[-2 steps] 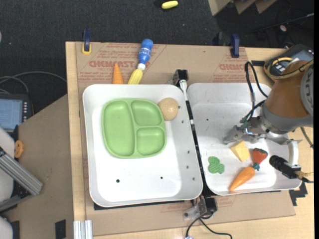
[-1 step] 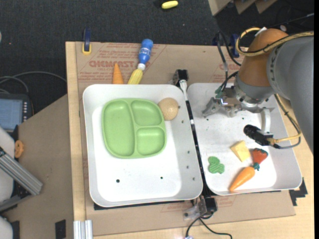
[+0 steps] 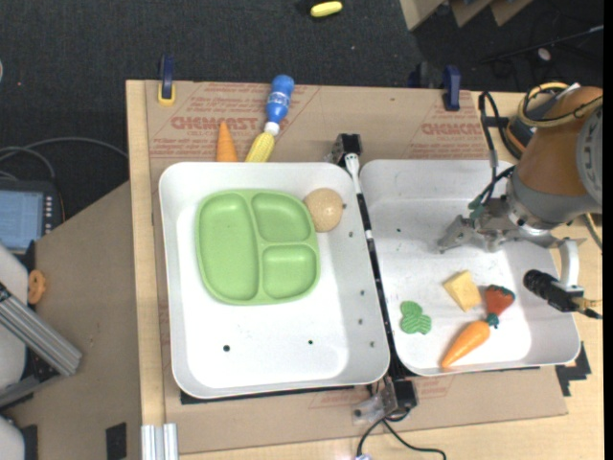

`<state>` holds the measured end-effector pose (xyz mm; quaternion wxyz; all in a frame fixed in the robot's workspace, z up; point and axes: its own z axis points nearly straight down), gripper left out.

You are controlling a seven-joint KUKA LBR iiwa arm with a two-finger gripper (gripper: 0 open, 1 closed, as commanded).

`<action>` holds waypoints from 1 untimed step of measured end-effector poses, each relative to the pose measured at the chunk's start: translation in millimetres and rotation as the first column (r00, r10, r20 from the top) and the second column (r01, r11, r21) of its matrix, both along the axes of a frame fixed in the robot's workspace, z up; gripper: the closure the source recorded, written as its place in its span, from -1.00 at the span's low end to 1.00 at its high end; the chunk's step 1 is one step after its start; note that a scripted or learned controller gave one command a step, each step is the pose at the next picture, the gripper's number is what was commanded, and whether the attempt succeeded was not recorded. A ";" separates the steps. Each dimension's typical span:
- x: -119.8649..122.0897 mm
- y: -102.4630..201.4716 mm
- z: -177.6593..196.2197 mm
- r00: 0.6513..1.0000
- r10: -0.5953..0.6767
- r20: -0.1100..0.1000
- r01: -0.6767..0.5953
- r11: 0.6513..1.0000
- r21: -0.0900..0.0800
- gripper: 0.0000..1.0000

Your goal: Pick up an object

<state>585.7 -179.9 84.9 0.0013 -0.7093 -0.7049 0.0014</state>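
The right bin (image 3: 421, 185) holds a yellow cheese wedge (image 3: 463, 290), a red strawberry (image 3: 498, 300), an orange carrot (image 3: 465, 344) and a small green leafy piece (image 3: 415, 319), all grouped in its near half. My gripper (image 3: 476, 230) hangs low over the bin's middle right, just beyond the cheese wedge and apart from it. Nothing shows held in it. The grey wrist with its orange band (image 3: 556, 161) rises to the right.
The left bin (image 3: 192, 338) holds a green divided plate (image 3: 257, 245) and a tan round object (image 3: 325, 208) at its far right corner. Behind that bin lie a blue-and-white bottle (image 3: 278, 102), a yellow piece (image 3: 261, 147) and an orange cone (image 3: 225, 144).
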 end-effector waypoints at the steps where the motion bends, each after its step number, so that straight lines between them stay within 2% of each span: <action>1: -0.4 78.6 -0.4 1.000 0.012 0.001 -0.012 1.000 0.005 -1.00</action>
